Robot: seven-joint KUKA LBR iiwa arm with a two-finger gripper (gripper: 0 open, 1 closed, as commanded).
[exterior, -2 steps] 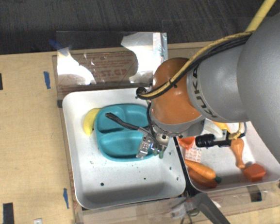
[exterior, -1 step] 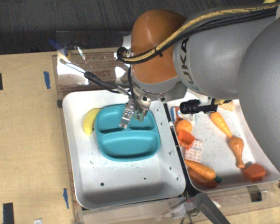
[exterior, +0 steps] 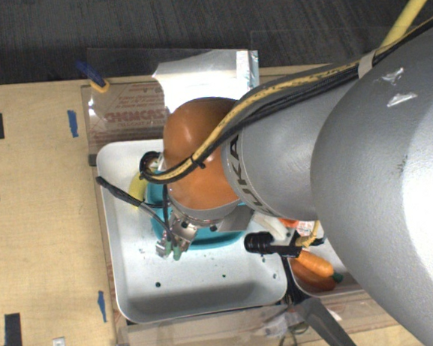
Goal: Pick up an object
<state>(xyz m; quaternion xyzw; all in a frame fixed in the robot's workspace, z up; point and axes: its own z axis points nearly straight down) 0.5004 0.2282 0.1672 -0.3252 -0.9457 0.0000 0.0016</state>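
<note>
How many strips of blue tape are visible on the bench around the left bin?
3: one blue tape strip near the bin's top-left corner, one just below it, one by the bin's lower-left corner. The arm may hide others.

Worktop (exterior: 42,244) bearing a bin (exterior: 129,289) near its middle. The arm (exterior: 336,165) reaches in from the right edge, over the bin. The claw (exterior: 172,248) hangs above the bin floor. A bowl (exterior: 207,241) lies in the bin beneath the wrist. A carrot-shaped object (exterior: 315,267) lies just right of the bin's right wall.
</note>
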